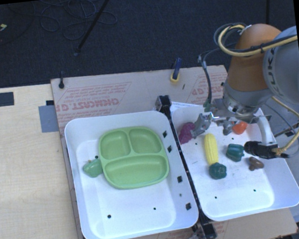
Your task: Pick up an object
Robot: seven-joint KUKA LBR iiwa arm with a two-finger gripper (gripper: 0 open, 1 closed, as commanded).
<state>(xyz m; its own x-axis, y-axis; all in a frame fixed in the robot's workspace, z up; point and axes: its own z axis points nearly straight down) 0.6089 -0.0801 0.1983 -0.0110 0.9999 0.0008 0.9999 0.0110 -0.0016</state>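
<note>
My gripper hangs over the far part of the right bin, its fingers spread open with nothing between them. A yellow corn cob lies just in front of it. A purple object rests to the gripper's left, against the bin's wall. An orange object sits to its right, partly hidden by the wrist. Two dark teal pieces lie nearby, one below the corn and one to its right. A small brown object lies further right.
The left bin holds a green divided plate with a small green object at its left edge. A black divider runs between the bins. A blue and yellow clip sits on the board behind.
</note>
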